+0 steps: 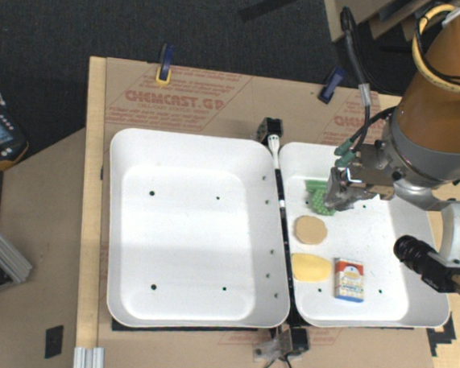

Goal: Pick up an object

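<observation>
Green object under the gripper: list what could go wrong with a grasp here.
1. The green object lies near the right bin's left wall, so the gripper could push it against the wall rather than lift it.
2. The tan round piece sits just below, and a low sweep might knock it.

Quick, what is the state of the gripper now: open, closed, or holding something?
Gripper: cannot be told; it is low in the right bin, at the green object.
</observation>
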Tool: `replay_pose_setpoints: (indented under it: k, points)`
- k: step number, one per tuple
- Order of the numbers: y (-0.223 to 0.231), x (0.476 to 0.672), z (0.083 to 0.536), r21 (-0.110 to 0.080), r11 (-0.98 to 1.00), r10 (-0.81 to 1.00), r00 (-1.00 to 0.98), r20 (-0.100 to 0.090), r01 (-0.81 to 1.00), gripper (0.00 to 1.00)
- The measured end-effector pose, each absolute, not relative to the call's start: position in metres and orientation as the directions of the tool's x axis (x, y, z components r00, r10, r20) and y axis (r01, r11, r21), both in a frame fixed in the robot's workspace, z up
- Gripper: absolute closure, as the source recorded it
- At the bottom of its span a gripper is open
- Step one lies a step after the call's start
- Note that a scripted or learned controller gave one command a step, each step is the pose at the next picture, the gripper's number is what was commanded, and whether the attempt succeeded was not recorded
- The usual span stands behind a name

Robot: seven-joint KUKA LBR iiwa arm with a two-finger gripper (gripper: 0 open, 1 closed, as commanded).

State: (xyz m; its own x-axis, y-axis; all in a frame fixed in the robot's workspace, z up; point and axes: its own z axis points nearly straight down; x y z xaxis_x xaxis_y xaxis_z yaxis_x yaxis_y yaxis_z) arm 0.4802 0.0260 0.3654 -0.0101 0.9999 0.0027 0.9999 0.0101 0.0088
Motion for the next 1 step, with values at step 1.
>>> replay_pose_setpoints:
  k: [1]
  points:
    - [0.0212, 0.4803, 0.3722, 0.004, 0.002, 1.0, -0.002, -0.001, 1.0, 1.0]
